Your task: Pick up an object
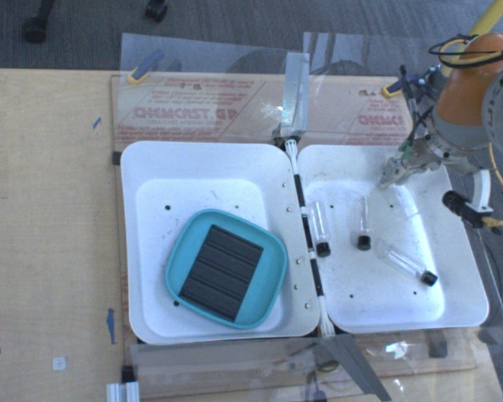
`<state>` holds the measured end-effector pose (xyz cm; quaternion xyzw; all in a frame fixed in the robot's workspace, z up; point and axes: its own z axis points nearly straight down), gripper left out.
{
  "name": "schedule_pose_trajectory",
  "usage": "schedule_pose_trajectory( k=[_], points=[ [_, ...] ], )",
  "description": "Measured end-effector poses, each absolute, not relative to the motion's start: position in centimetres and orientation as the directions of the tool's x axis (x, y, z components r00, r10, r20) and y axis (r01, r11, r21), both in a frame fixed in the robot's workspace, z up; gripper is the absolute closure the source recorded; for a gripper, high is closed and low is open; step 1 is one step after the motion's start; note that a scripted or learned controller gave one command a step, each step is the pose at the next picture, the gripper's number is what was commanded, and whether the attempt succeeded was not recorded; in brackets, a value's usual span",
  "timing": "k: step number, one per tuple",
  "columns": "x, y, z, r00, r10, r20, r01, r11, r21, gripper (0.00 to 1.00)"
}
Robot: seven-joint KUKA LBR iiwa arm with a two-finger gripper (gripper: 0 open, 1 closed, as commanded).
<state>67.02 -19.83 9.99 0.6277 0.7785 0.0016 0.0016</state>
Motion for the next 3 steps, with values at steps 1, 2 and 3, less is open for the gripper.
schedule_pose_trajectory(
  k=[1, 2, 3],
  points=[
    [66.8, -12.2, 21.1, -0.108, 0.994, -0.001, 0.994, 0.108, 0.003, 1.0],
    [66.9, -12.1, 22.1, -0.111, 0.994, -0.004, 0.994, 0.111, 0.006, 1.0],
    [66.9, -12.1, 22.1, -0.111, 0.994, -0.004, 0.994, 0.111, 0.006, 0.0]
  ],
)
